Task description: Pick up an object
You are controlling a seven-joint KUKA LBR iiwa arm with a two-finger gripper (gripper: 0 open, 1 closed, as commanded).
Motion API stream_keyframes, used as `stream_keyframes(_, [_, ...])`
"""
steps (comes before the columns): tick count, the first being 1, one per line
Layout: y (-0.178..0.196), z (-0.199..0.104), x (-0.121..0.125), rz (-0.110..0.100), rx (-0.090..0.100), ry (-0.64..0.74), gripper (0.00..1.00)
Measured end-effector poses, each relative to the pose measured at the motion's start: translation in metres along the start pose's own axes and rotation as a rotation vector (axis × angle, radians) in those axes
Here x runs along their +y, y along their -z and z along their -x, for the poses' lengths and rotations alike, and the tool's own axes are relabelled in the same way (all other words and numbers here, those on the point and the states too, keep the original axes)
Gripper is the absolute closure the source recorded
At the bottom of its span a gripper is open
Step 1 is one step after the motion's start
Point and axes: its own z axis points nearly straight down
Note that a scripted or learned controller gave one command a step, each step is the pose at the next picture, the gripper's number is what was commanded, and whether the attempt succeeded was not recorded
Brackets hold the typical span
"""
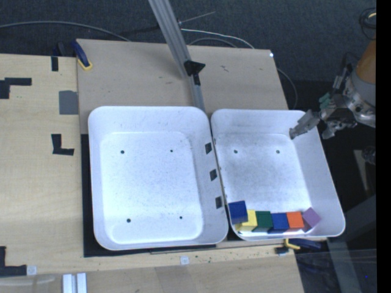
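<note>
Task barely begun, nothing picked. Gripper [311, 124] hovers at the upper right rim of the right bin [269, 163], nothing between its fingers; whether it is released or clenched, cannot tell. Candidate objects sit well apart from the gripper, below it in a row along the bin's near wall: blue block [237, 210], yellow block [248, 223], green block [263, 219], second blue block [280, 221], orange block [294, 220], purple block [311, 217]. Left: approach, descend, grasp, lift.

Grey arm [360, 99] — orange band [368, 66] above the wrist — ending in dark metal jaws.
</note>
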Motion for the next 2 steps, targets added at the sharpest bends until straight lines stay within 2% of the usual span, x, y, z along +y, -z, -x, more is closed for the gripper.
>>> stream_keyframes(1, [0.058,-0.102,-0.041,0.004,0.002,0.008,0.00])
stream_keyframes(2, [-0.168,-0.042,-0.072,-0.010,0.001,-0.004,0.00])
